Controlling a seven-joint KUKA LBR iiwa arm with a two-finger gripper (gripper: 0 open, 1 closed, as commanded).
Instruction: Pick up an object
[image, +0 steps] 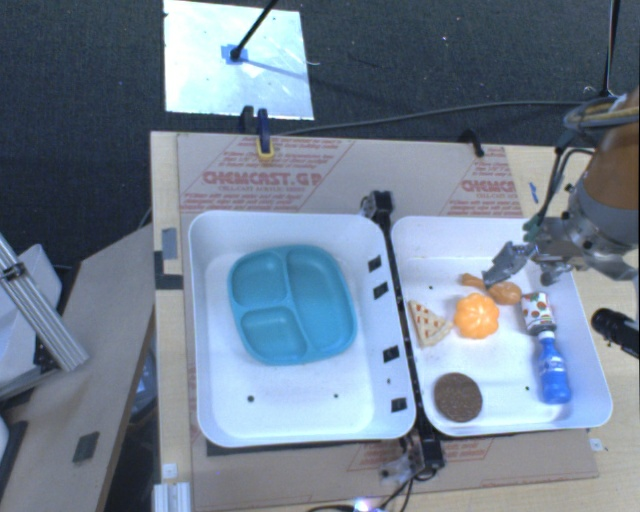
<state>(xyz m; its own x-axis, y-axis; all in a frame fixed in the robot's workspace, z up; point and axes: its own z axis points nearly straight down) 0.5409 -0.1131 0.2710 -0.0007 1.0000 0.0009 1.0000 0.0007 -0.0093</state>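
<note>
The grey arm with its orange band reaches in from three o'clock, and its two-finger gripper (510, 262) hangs over the upper part of the right-hand shallow white bin (590, 405). Its fingers look spread a little, with nothing seen between them.

No object is yet lifted, so the step in hand seems to be the approach. Nearest the fingertips, at about five o'clock from them, lies a small orange-brown curved piece of toy food (497, 289). Just below it sits a round orange pumpkin-like toy (477, 316), with a tan waffle-patterned wedge (429, 324) at its nine o'clock and a blue plastic bottle with a patterned label (546, 352) at its three o'clock. A brown round disc (458, 396) lies toward six o'clock.

The left bin (215, 400) holds a teal divided plastic tray (292, 304).

The next move likely calls for descending onto one chosen item, then closing.
</note>
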